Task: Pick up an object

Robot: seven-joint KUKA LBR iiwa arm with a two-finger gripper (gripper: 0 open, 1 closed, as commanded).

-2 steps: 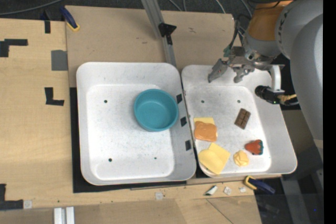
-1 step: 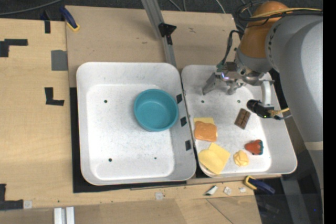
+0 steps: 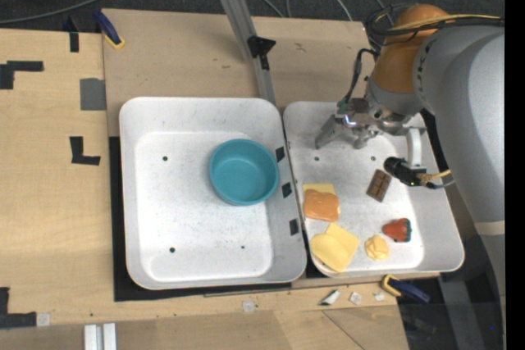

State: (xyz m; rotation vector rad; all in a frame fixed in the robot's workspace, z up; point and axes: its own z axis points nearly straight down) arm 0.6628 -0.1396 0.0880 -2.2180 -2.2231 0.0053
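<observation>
My gripper (image 3: 344, 133) hangs over the back part of the right bin (image 3: 435, 254). Its two fingers are spread open with nothing between them. Nearer the front of that bin lie an orange slab (image 3: 321, 203), a yellow wedge (image 3: 335, 247), a small yellow lump (image 3: 376, 247), a red piece (image 3: 397, 230) and a brown block (image 3: 378, 185). The brown block is the closest to the gripper, a little to its front right. A blue bowl (image 3: 243, 170) stands upright in the left bin (image 3: 148, 250).
A grey metal pole (image 3: 238, 12) slants up from the back edge between the two bins. Cables run over the bench behind the bins. The arm's large grey body (image 3: 472, 119) covers the right bin's right side.
</observation>
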